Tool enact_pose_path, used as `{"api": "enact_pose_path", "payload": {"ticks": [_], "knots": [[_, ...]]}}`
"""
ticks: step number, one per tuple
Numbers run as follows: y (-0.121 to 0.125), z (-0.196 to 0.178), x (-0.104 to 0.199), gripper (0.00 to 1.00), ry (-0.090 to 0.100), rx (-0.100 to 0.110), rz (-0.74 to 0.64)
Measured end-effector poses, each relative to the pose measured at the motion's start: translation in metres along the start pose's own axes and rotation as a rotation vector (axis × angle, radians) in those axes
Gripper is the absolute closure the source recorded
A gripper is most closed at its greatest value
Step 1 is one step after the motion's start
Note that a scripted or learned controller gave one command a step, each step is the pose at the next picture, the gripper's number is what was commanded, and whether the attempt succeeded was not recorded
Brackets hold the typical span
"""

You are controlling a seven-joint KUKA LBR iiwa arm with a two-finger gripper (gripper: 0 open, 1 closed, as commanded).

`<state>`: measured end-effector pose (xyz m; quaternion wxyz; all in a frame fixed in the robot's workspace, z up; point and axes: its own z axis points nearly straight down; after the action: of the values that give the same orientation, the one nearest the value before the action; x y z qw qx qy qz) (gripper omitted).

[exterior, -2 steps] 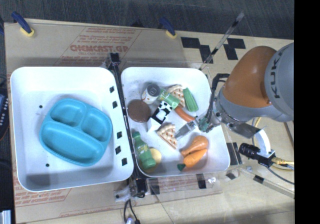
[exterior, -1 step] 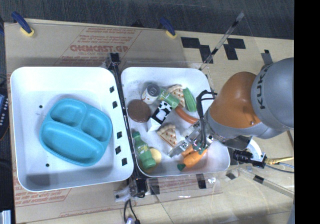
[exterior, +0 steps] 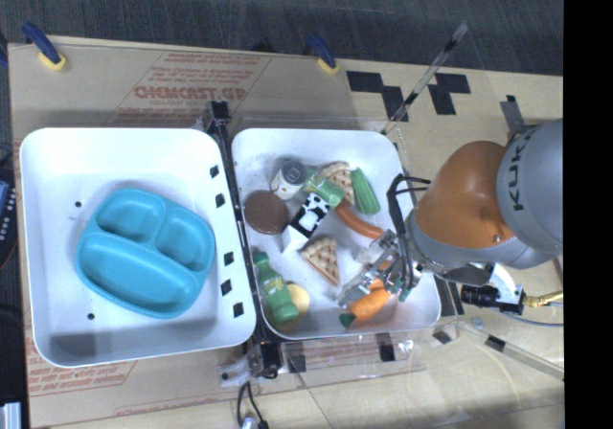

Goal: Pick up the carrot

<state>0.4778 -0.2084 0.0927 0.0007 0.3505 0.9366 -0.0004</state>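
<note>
Gripper point(exterior: 375, 285) low in right bin point(exterior: 251, 145) at 5 o'clock, fingers pinching carrot point(exterior: 368, 304). Waffle point(exterior: 323, 259) just beside at 10 o'clock. Blue tray point(exterior: 144, 250) in left bin point(exterior: 38, 154).

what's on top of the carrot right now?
The gripper sits over the carrot in the right bin. The carrot's orange body and green end show; its upper part is covered.

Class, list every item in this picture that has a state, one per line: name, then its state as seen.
carrot: lying in the right bin, near its front edge, at the gripper
gripper: down in the right bin, right at the carrot
blue tray: right way up in the left bin, compartments bare
green bottle: lying on its side
waffle: lying flat
brown disc: lying flat
</note>
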Motion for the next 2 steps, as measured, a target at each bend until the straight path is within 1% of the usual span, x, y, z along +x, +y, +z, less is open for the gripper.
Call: {"api": "enact_pose_path", "payload": {"ticks": [1, 2], "knots": [[0.0078, 0.0006, 0.007, 0.0, 0.004, 0.001, 0.223], [-0.0012, 0.0005, -0.0003, 0.0, 0.002, 0.001, -0.181]]}}
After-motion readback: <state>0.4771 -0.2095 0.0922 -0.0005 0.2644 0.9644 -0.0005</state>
